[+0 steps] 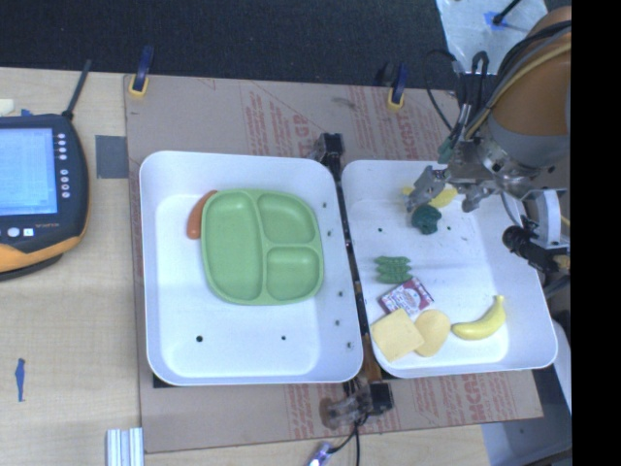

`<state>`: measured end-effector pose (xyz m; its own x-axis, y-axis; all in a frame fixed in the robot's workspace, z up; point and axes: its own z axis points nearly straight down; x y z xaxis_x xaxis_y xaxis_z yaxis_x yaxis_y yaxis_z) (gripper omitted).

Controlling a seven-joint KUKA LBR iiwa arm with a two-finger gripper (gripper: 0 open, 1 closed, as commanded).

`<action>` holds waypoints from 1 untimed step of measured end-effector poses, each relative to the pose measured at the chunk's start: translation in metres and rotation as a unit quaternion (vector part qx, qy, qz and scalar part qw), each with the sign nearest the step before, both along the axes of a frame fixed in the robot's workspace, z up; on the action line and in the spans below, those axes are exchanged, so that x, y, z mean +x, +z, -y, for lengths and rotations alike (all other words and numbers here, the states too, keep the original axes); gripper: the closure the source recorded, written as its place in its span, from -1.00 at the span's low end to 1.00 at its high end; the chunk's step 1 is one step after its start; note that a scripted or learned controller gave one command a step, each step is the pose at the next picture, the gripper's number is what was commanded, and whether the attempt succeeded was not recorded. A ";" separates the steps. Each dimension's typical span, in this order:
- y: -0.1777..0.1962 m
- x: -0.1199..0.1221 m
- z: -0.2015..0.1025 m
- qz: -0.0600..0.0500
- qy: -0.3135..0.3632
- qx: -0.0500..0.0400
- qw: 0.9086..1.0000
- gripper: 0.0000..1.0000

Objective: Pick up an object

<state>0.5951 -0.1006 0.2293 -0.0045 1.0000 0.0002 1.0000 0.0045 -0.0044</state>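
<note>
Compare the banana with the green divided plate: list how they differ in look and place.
The banana is yellow, curved and slim; the green divided plate is pale green, broad and split into three compartments. The banana lies in the right bin near its front right corner; the plate sits in the middle of the left bin. An orange item pokes out beside the plate; the banana lies apart from its neighbours. Both rest flat in white bins.

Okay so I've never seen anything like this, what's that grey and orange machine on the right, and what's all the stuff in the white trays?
One camera looks down at a slant on a bench. The robot arm enters from the right; its gripper hangs over the right bin, close to a dark green object and something yellow. Whether it holds anything is unclear. That bin also contains a banana, a yellow block, a small packet and a green item. The left bin holds a green divided plate.
</note>
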 end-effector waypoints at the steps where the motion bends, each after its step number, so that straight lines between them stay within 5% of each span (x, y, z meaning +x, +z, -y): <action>1: -0.121 0.041 0.040 -0.001 0.000 -0.001 1.000 -1.00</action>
<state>0.6360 -0.1407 0.1084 -0.0041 1.0000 -0.0017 1.0000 0.0041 -0.0071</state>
